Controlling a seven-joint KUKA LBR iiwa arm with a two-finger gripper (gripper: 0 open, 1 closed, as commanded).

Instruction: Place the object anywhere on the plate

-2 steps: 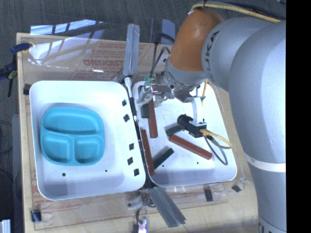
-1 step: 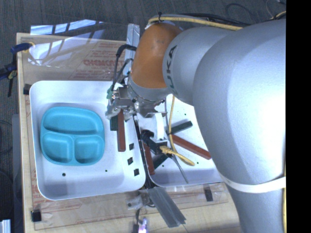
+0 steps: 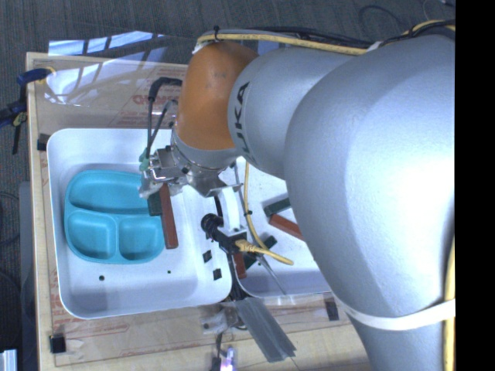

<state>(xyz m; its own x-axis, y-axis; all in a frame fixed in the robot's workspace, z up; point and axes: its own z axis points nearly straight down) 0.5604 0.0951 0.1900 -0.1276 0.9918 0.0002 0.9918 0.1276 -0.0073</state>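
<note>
While the grey arm reached in from the right across both bins, its pincer (image 3: 158, 182) stood over the right edge of the blue plate (image 3: 108, 215), which lay in the left white bin (image 3: 116, 300). A long brown block (image 3: 167, 219) hung or lay directly below the pincer, its upper end at the fingers and its long axis running down the view, roughly upright in the frame, beside the plate's right rim. Whether the fingers were spread or pinching the block could not be determined; the wrist hid them. The block appeared to sit at the rim, not over a compartment. Judged from this, the plate lay to the left of the block, so placement would call for a short leftward shift.
</note>
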